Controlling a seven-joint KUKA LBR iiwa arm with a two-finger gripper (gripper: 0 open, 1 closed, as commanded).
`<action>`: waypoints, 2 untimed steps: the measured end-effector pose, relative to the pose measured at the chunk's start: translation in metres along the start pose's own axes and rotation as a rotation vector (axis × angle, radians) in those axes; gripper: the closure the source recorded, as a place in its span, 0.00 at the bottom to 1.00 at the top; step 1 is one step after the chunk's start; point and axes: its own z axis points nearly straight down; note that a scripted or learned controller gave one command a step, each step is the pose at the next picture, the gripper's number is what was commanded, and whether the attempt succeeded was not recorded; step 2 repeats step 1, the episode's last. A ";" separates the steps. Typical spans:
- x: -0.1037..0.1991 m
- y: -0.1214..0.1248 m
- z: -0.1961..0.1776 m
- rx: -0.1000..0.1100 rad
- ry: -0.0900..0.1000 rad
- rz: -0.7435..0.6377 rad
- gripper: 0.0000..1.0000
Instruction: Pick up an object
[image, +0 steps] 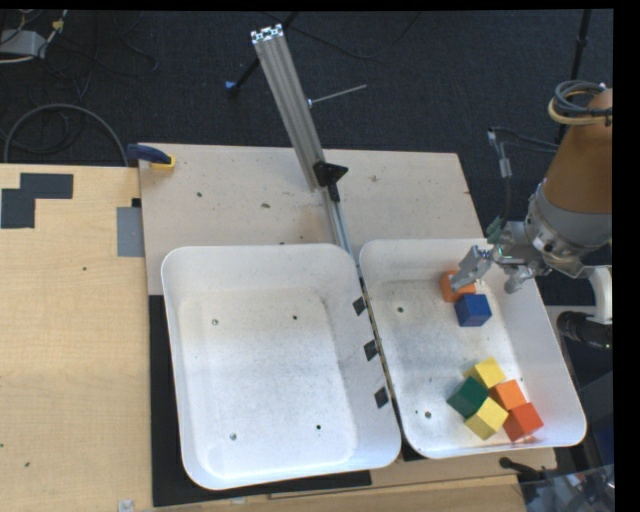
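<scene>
While your gripper (490, 268) is hanging over the right bin (560, 345) with its fingers spread and gripping nothing, the orange block (452, 289) is sitting by its left fingertip, the blue block (473, 309) lying just below.

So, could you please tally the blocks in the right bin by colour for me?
Blue block: 1
Green block: 1
Yellow blocks: 2
Orange or red blocks, one by the pincer and two in the cluster: 3
Total: 7, all in the right bin.
</scene>
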 end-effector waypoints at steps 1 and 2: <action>-0.010 0.025 -0.064 -0.009 -0.003 -0.001 0.00; -0.010 0.025 -0.064 -0.009 -0.003 -0.001 0.00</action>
